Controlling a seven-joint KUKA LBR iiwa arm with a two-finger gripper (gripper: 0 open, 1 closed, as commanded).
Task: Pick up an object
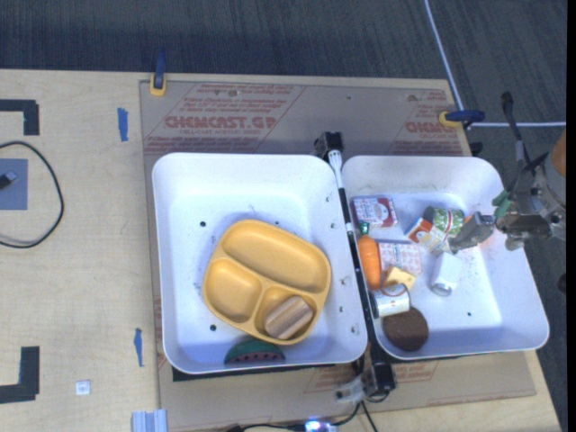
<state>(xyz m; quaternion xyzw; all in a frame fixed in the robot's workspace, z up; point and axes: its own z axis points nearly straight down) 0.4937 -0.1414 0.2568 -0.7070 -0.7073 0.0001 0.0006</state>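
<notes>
1. Objects to pick lie in the right bin (517,318): an orange carrot (369,261) along its left wall, a dark brown round piece (406,329) at the front left corner, a small white cup (391,303) just behind it, a green-and-white can (443,220), a small silver can (443,279), and flat packets (373,211) near the back.
2. My gripper (474,232) sits over the right bin, near the green-and-white can and above the silver can. I cannot tell its state; nothing is visibly held.
3. Left bin (175,241) holds a yellow divided tray (256,273) with a tan bread roll (288,315) in one compartment; a watermelon slice (255,354) lies at the front wall, partly hidden by the tray.
4. Board (270,120) under the bins reads, in red, roughly "CHEMCAST GP"; the lettering is blurred and repeats at right, cut off.
5. Packet labels are too small to read.
6. My arm is cut off at the right edge.
</notes>
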